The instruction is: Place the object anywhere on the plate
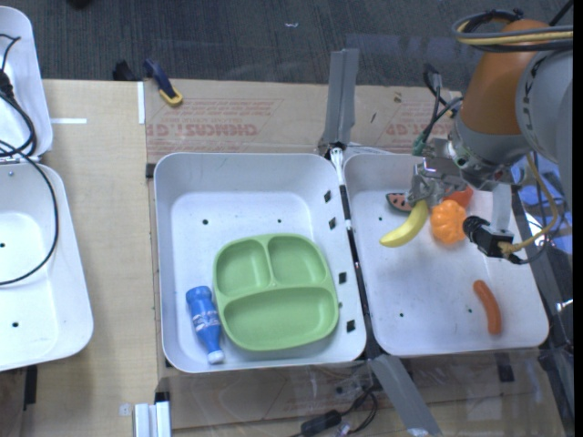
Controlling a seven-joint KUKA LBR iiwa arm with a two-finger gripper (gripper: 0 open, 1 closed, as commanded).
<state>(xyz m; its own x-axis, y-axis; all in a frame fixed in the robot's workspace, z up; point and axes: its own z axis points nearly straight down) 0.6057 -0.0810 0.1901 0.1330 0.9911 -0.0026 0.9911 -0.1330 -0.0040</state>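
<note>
A green divided plate point(273, 291) lies bare in the left bin point(173, 244), a blue bottle point(204, 323) flat beside it on its left. Across the centre divider, in the right bin point(428, 326), the arm's claw point(424, 185) hangs low over a yellow banana point(405, 228), at or just above the fruit's upper end; a dark slice of something point(399, 201) lies just to the banana's left and an orange fruit point(447, 223) touches its right side. A small sausage point(488, 306) rests well apart near the bin's right wall. Whether the claw is spread or closed cannot be told from this angle. The work looks to stand at the pick-up stage, with the banana the likely target. The next move would call for a firm close on the banana, a lift clear of the divider, and a carry leftward to the plate.
</note>
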